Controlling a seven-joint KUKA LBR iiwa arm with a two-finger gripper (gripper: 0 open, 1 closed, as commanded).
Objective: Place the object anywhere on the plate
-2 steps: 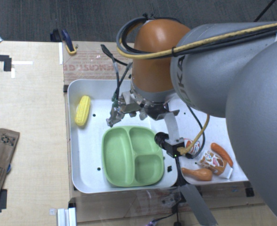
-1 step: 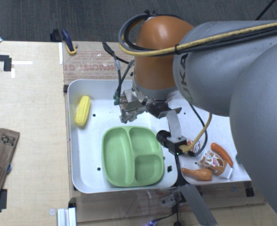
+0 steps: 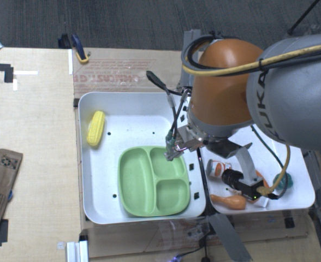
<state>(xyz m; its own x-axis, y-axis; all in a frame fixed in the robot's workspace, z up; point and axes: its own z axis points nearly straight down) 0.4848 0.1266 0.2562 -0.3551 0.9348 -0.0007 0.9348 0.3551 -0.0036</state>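
Arm (image 3: 231, 86) hangs over the left bin (image 3: 89, 162), gripper (image 3: 171, 149) at the plate's (image 3: 136, 184) top edge; grip state unclear. Corn (image 3: 96, 128) lies well apart, upper left. Risk: nothing in hand, empty drop.

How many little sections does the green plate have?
3. The green plate has one long section on the left, one at top right under the gripper, and one at bottom right.

Robot lab; arm (image 3: 280, 86), white bins (image 3: 95, 201)
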